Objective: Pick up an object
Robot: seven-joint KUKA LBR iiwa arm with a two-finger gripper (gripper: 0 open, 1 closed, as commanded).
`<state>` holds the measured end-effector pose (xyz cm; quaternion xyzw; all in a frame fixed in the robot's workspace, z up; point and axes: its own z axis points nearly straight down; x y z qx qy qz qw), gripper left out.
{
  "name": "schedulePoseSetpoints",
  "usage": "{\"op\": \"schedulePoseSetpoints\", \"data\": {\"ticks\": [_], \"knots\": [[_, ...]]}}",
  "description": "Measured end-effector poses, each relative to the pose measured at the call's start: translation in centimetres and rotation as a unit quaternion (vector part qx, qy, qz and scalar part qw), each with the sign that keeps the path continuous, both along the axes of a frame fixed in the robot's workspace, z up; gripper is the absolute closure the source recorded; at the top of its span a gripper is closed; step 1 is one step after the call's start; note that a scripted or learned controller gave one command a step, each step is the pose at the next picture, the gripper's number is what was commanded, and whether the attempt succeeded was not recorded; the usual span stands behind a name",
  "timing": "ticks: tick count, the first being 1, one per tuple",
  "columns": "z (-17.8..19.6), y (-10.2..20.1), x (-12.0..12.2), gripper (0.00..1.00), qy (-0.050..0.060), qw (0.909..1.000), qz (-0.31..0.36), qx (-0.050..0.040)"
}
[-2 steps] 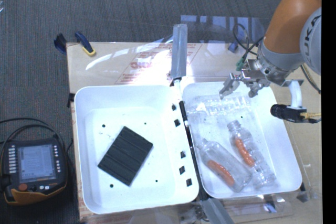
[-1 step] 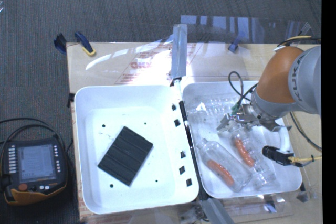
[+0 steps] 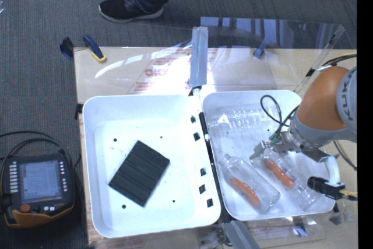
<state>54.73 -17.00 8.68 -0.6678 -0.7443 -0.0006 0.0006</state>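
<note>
A: Grey carpet all round, item one; on it a wooden bench [image 3: 134,64] bearing two white bins. We also log a person's dark shoes [image 3: 129,7] at the top edge and a control tablet [image 3: 36,185] on the floor to the left.

B: Left bin [image 3: 99,119]: one flat black ridged slab [image 3: 140,173], lying askew, well apart from the arm. Right bin [image 3: 230,105]: two clear plastic bottles, each with something orange inside.

A: Agreed. We enter the nearer bottle [image 3: 285,175] as the likely target. It lies just below the gripper [image 3: 269,150], its long axis running down and to the right, its neck end nearest the gripper. The second bottle [image 3: 247,182] lies parallel, just beside it on the left.

B: Gripper condition?

A: We cannot tell whether it is parted or closed; it is small and tangled with a black cable loop [image 3: 271,107], and the orange wrist band [image 3: 326,99] crowds it.

B: We judge no bottle is held. Hard to read: clear bottle walls blur against the white bin, and we cannot say whether the gripper touches the bottle neck.
</note>
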Motion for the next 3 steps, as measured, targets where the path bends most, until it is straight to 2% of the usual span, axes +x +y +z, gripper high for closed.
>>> {"op": "schedulePoseSetpoints", "data": {"ticks": [2,3], "knots": [[0.3,-2.7,-5.9,0.0,-0.004,0.9993,0.038,-0.001],[1.0,-2.7,-5.9,1.0,-0.003,0.9994,0.036,0.0005]]}}
